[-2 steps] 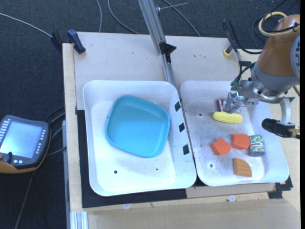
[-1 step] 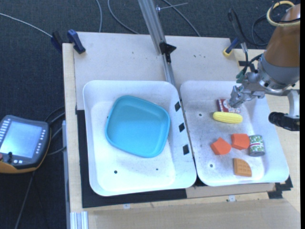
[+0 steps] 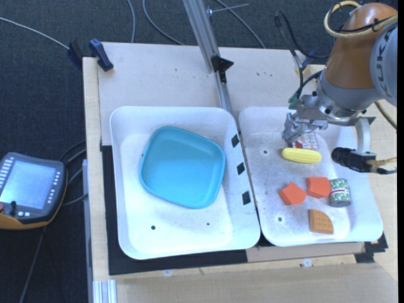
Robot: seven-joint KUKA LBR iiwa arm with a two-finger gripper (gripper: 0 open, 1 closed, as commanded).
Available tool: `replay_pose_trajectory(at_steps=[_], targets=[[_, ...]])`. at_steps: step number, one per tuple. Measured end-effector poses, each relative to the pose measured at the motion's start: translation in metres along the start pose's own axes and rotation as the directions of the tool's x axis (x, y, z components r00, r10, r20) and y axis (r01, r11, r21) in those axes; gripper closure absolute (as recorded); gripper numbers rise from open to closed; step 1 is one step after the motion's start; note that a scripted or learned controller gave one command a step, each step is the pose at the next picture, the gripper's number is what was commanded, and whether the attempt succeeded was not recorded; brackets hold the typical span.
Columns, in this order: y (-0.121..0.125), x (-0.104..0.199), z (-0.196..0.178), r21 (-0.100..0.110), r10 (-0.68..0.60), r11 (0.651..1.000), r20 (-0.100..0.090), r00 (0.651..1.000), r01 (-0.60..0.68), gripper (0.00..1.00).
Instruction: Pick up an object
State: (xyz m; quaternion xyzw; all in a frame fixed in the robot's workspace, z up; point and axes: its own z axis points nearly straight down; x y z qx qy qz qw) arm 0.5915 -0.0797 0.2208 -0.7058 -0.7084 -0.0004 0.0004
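I see the gripper (image 3: 295,133) low over the right bin (image 3: 268,232), just above a small red-and-white object (image 3: 309,142) and near the yellow corn cob (image 3: 301,155). I cannot tell how it is set. Nothing appears lifted. I judge the step to be the descent onto a target. The next move calls for closing squarely on one item, clear of the cob.

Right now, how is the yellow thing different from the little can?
The yellow corn is long and lies flat near the gripper; the small can is short and stubby, nearer the bin's front. The corn is plain yellow; the can has a green and white label. Both sit in the right bin.
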Motion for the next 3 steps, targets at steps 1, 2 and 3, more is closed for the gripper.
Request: replay_pose_trajectory(at_steps=[1, 2, 3], targets=[[0.006, 0.045, -0.01, -0.001, 0.0, 1.0, 0.0, 1.0, 0.0, 1.0], [0.008, 0.093, -0.019, -0.001, -0.001, 1.0, 0.0, 1.0, 0.001, 1.0], [0.016, 0.139, -0.009, 0.001, 0.0, 1.0, 0.0, 1.0, 0.0, 1.0]])
